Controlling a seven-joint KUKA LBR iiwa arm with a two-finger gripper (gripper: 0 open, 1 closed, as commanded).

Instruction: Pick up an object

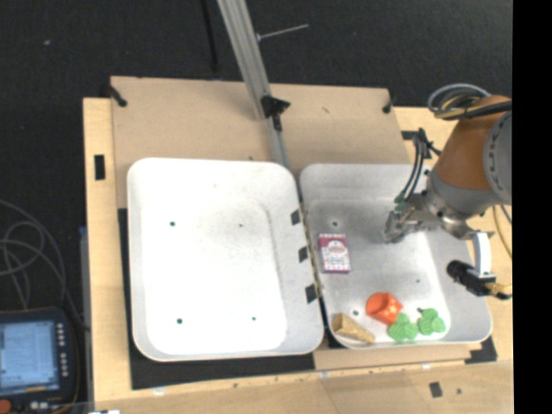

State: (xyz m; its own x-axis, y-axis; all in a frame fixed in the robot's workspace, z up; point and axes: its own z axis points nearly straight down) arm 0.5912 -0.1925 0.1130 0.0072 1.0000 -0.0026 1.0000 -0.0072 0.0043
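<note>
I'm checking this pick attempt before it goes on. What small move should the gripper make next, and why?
Probably shift toward the near rim and lower over the orange object. The gripper sits above bare floor in the right bin, with nothing seen between its fingers, and the objects cluster at the near edge.

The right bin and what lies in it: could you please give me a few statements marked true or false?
1. The small purple box lies in the right bin. True.
2. The orange object sits in the left bin. False: it lies in the right bin.
3. The green pieces lie near the right bin's front edge. True.
4. The claw hangs over the left bin. False: it is over the right bin.
</note>
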